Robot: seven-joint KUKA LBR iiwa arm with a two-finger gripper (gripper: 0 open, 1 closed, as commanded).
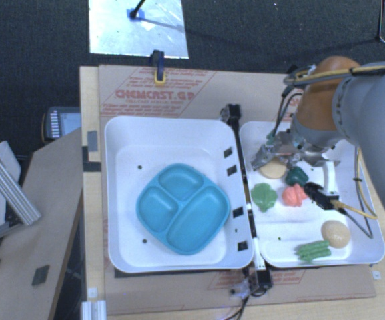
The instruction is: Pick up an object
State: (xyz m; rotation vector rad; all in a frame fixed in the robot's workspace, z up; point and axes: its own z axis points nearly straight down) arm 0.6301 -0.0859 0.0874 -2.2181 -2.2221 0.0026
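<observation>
My gripper (283,160) hangs low over the upper left part of the right bin (359,255), under the grey arm with its orange band. Right below it lie a pale yellow piece (272,171) and a dark green piece (297,176), both partly covered by the gripper. Whether either is touched I cannot tell. Closer to the front lie a green broccoli-like piece (264,197) and a coral pink piece (294,196). A beige egg-shaped piece (336,233) and a green bean-like piece (312,250) lie near the front right corner.
The left bin (122,179) holds a blue divided plate (182,208). A black-clipped ridge (240,179) separates the two bins. Cables (356,209) trail from the wrist across the right bin's right side.
</observation>
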